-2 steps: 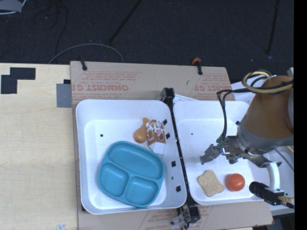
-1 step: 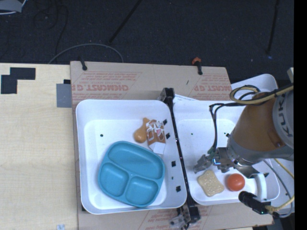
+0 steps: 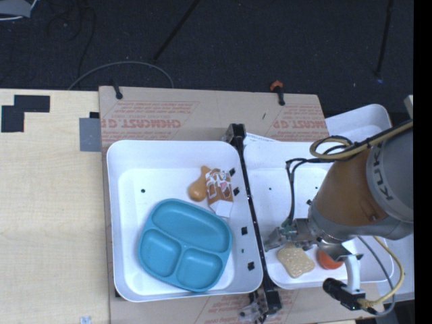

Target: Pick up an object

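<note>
Arm (image 3: 358, 194) hangs over the right bin (image 3: 270, 181), gripper (image 3: 291, 235) low at about 6 o'clock, just above a beige sponge (image 3: 295, 260). Orange ball (image 3: 329, 258) beside it. Left bin (image 3: 125, 174): blue tray (image 3: 183, 245), gingerbread toy (image 3: 212, 184) at 1 o'clock. Can't tell the grip state.

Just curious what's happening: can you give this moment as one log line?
arm: over right bin | gripper: near tan sponge-like piece | left bin: blue divided plate, gingerbread figure
</note>
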Robot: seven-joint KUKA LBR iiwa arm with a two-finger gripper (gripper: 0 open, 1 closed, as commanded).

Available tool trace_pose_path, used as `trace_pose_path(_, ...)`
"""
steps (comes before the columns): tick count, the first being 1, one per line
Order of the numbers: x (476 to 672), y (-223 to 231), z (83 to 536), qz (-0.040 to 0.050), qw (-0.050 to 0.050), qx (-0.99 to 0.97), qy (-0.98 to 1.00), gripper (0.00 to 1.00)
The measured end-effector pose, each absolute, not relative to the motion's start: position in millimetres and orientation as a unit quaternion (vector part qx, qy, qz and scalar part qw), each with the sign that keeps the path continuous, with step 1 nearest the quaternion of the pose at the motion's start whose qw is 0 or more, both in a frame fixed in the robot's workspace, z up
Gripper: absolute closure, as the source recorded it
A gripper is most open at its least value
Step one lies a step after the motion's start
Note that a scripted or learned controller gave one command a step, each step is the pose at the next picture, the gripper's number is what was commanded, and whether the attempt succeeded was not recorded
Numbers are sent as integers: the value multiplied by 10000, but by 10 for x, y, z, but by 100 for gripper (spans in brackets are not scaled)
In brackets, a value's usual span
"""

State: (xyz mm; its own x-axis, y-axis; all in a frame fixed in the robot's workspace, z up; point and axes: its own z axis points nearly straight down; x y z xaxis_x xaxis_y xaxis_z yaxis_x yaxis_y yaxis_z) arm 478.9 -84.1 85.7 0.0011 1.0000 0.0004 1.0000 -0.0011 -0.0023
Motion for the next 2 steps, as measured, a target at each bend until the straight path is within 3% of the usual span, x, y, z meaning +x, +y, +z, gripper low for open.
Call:
trace_pose_path(1,4796,-855,983,2,11,-7093,-7049,100)
trace_pose_path(2,4791,-898,1402,3,5,-7085,-7057,100)
